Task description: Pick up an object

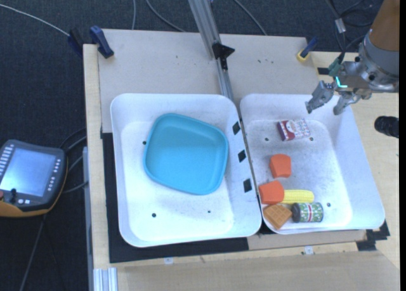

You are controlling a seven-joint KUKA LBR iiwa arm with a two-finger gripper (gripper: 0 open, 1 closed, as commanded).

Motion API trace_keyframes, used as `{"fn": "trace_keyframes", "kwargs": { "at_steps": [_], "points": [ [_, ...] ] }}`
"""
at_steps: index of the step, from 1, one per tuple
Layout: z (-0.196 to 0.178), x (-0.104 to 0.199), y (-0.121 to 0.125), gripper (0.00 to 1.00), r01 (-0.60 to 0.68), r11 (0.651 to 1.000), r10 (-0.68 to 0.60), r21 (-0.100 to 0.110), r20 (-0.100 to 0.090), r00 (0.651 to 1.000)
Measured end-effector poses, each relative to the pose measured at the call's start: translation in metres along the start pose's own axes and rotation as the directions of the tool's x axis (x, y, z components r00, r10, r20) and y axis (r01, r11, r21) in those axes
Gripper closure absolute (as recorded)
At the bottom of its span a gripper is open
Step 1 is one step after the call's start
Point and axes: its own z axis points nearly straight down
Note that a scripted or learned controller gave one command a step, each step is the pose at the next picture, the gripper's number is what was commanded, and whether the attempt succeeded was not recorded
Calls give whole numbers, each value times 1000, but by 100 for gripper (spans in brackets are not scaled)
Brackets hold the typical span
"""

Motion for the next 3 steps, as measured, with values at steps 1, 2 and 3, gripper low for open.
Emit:
{"fn": "trace_keyframes", "kwargs": {
  "at_steps": [1, 2, 3],
  "points": [
    [0, 0, 0, 0, 0, 1000, 0, 0, 0, 1000],
    [56, -5, 7, 0, 0, 1000, 0, 4, 0, 1000],
    [117, -11, 2, 0, -1, 1000, 1, 6, -1, 1000]
  ]
}}
